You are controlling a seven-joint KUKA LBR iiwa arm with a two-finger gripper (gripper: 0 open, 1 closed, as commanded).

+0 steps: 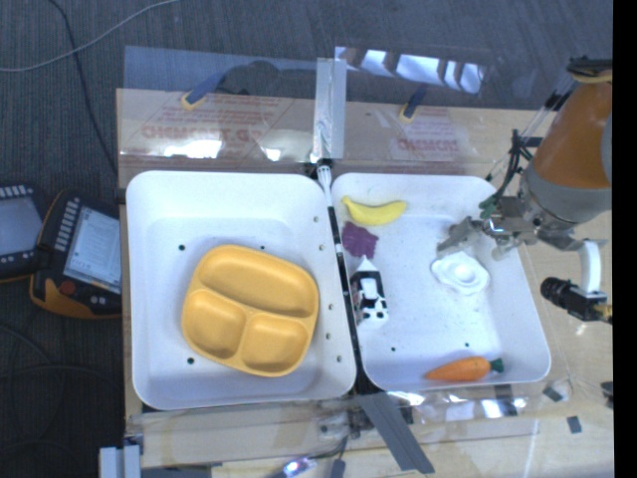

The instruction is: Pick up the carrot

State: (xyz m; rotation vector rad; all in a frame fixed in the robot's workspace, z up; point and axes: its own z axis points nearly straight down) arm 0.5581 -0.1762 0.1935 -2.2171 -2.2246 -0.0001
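Lowest in the frame, at the right bin's front edge, lies the carrot: a smooth, tapered orange toy lying nearly level, its long axis running left to right, blunt tip to the left and small green top to the right, the right end slightly higher. Well apart from it, at the upper right of the bin, the gripper hangs over the white floor; whether its metal fingers are parted or closed cannot be told, and nothing is seen between them. Just below it sits a white fried egg toy, flat and glossy. Farther left along the bin's left wall are a curved yellow banana, a knobbly purple grape bunch and a black-and-white cow figure. Beyond, in the left bin, rests a yellow plastic plate with three rounded compartments.
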